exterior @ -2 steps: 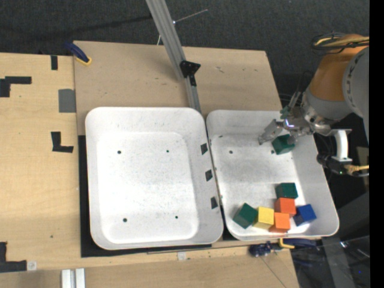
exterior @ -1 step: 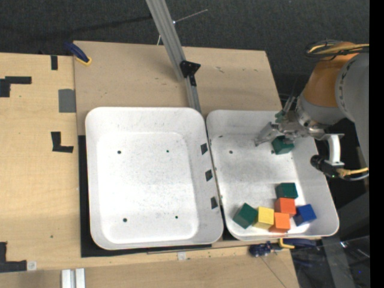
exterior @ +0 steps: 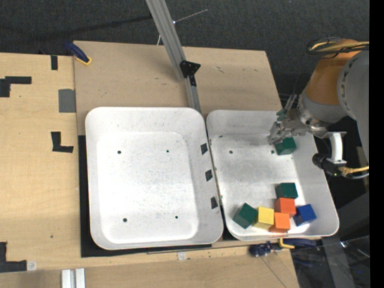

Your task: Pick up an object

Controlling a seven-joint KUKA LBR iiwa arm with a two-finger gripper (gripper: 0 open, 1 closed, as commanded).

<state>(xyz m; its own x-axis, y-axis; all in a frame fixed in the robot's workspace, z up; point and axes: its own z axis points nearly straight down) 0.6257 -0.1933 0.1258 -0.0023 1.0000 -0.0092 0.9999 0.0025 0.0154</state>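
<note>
A cluster of blocks [exterior: 276,212] lies at the right bin's [exterior: 240,161] near edge. Farther back, the jaws [exterior: 282,135] sit directly over a green block [exterior: 285,146], squarish with no clear long axis. I cannot tell whether they grip it.

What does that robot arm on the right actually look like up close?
The arm is bulky and rounded, grey, with a broad orange band above the wrist. It narrows to a small grey metal gripper. A white fitting and dark cables hang beside it.
</note>
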